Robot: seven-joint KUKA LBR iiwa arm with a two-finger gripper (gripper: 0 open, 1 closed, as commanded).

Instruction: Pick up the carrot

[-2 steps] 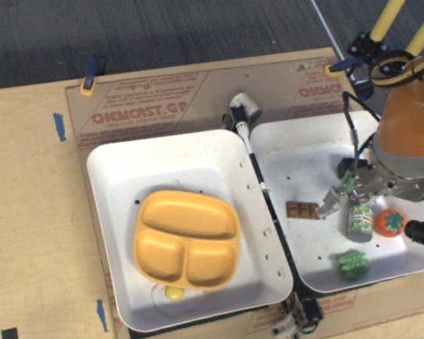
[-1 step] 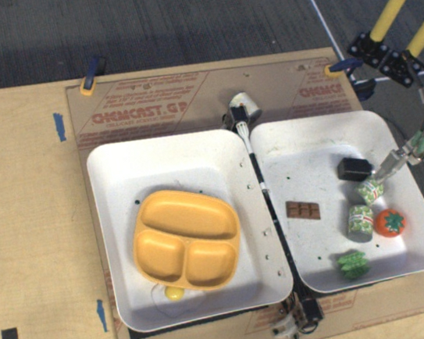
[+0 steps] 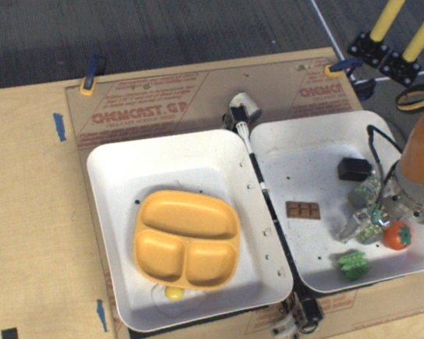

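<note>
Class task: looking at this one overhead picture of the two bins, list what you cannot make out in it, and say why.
- Gripper in the camera view: clear fingers blur into the bin; open or shut unclear.
- Orange-red item: too small to confirm as the carrot.
- Yellow object: partly hidden by the yellow tray.

The sectioned plate lies in the left bin; the right bin holds a chocolate piece, possibly a carrot beside the gripper.

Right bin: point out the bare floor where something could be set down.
Right bin: the bare floor is its far-left stretch, from the divider to the black block, above the chocolate. A smaller patch lies below the chocolate, left of the green toy. The near-right side is crowded around the claw and carrot.
</note>
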